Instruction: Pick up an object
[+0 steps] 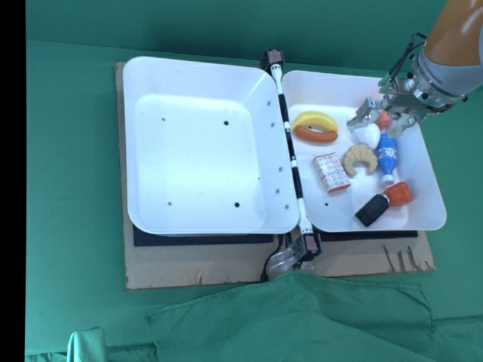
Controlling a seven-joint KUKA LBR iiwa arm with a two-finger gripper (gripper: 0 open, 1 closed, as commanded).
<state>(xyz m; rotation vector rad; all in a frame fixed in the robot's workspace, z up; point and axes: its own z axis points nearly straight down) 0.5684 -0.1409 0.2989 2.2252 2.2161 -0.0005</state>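
Note:
The right bin (427, 173) holds several small items. A yellow banana (315, 118) lies on an orange sausage (315, 134). Below them are a pink carton (330, 172), a croissant (361, 158), a blue-and-white bottle (386, 157) and a black bottle with an orange end (381, 203). A white egg-shaped piece (368, 135) rests near the bin's back right. My gripper (382, 118) hangs low just above that piece and the bottle's top, fingers spread, with a small red bit showing between them. Nothing is clearly clamped.
The left bin (130, 134) is bare white with a few dark dots. A black-and-white divider rail (290, 142) runs between the bins. Both stand on a cardboard sheet (189, 266) on green cloth; folded cloth bunches at the front.

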